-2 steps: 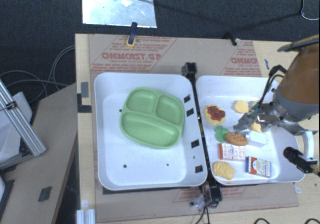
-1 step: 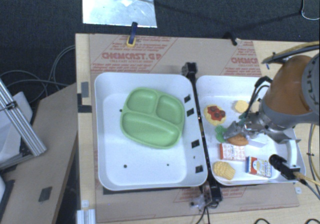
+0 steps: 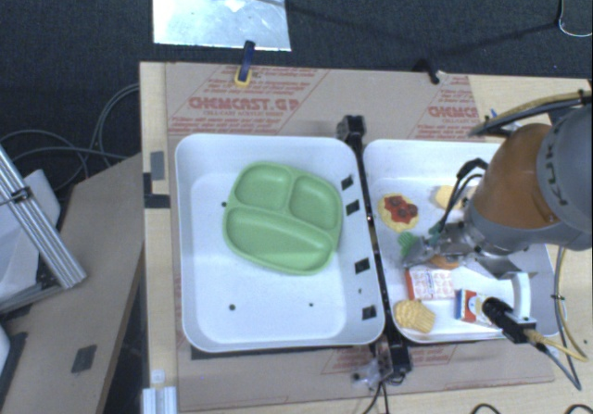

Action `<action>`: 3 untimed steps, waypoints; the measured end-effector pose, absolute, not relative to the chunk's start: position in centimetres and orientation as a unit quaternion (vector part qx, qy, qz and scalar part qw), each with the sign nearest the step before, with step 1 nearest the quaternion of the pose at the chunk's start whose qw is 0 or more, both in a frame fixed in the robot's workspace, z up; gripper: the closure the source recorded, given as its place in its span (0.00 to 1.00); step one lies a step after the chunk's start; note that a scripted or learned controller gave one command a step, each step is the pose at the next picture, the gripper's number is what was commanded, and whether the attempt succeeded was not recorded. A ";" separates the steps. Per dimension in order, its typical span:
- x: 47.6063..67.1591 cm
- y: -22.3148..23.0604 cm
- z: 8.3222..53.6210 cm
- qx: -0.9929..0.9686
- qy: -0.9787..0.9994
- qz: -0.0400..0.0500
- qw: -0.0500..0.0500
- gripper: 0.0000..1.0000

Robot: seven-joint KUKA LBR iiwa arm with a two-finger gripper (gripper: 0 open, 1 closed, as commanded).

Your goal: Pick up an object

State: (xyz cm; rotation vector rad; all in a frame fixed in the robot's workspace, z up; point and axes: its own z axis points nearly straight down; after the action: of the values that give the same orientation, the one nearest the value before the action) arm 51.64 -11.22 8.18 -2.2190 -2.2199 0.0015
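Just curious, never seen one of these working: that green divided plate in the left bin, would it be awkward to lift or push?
Probably. The green divided plate looks like stiff moulded plastic, so it should keep its shape and likely weighs little. It lies flat and wide in the left bin, so a push would probably slide it, not tip it. Its low rim offers two fingers little to grip.

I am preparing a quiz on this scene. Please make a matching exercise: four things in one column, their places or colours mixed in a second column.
Things:
1. divided plate
2. pizza slice toy
3. round waffle
4. clamp

Places or colours:
A. near corner of the right bin
B. green, in the left bin
C. on the board behind the bins
D. red-topped, right bin by the divider

Pairs: 1-B, 2-D, 3-A, 4-C
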 end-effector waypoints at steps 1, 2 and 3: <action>51.8 -11.3 9.5 -0.707 -0.707 -0.001 -0.001 1.00; 51.9 -11.9 15.7 -0.706 -0.708 -0.002 -0.003 1.00; 52.2 -11.9 22.1 -0.706 -0.709 -0.002 -0.004 1.00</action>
State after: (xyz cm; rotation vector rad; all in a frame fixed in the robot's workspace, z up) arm 52.22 -11.91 22.11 -2.2217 -2.2315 -0.0076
